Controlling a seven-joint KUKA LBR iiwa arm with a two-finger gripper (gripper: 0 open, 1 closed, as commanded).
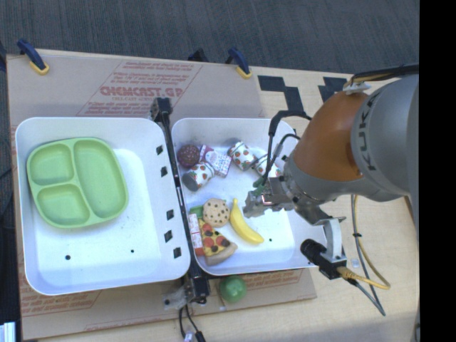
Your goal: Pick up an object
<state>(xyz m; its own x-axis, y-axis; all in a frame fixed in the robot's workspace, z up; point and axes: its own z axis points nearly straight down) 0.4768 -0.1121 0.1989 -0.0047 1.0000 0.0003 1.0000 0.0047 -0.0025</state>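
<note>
- Currently the grey two-finger gripper (254,204) is hovering low in the right white bin (235,258); finger state unclear.
- A yellow plastic banana (244,226) is lying just beside it, near a round cookie (215,211).

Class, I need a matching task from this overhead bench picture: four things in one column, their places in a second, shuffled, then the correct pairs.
Things:
1. green divided plate
2. banana
3. green ball
4. pizza slice

Places:
A. outside the bins, on the cardboard at the near edge
B. in the left bin
C. right bin, just right of the cookie
D. right bin, near corner by the divider

Pairs: 1-B, 2-C, 3-A, 4-D
</note>
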